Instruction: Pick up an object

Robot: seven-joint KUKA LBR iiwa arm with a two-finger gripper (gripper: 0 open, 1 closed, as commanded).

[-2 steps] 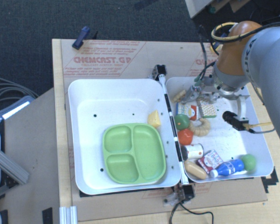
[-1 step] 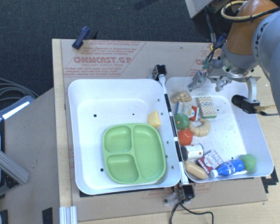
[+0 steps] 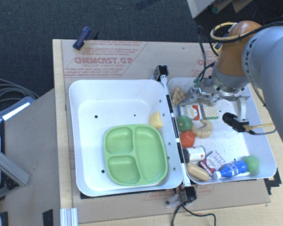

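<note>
Looking down from the fixed camera, you see the arm (image 3: 254, 46) reaching into the right bin (image 3: 266, 147), with its gripper (image 3: 208, 95) low over the far end of the pile. Whether it is released or clenched on anything you cannot tell from here, because the wrist hides its tip.

Take the red tomato (image 3: 187, 138) as your marker. Just beyond it lies a green fruit (image 3: 183, 123), and beyond that a red and white packet (image 3: 189, 111), beside a checked packet (image 3: 209, 110) right under the gripper. A pale curved pastry (image 3: 203, 129) sits just to the tomato's right. On the near side are a small white cup (image 3: 196, 153), a bread roll (image 3: 198, 172), a red wrapper (image 3: 213, 161) and a blue bottle (image 3: 232, 168).

The risk, as I judge it, is crowding. These things touch or overlap, so a closing grip could nudge a neighbour, catch two at once, or slide off a flat packet. A black cable (image 3: 238, 124) also loops low near the pile and might snag.

Across the divider, the left bin (image 3: 85, 102) holds a green tray (image 3: 134, 153) and a yellow wedge (image 3: 156, 120).
</note>
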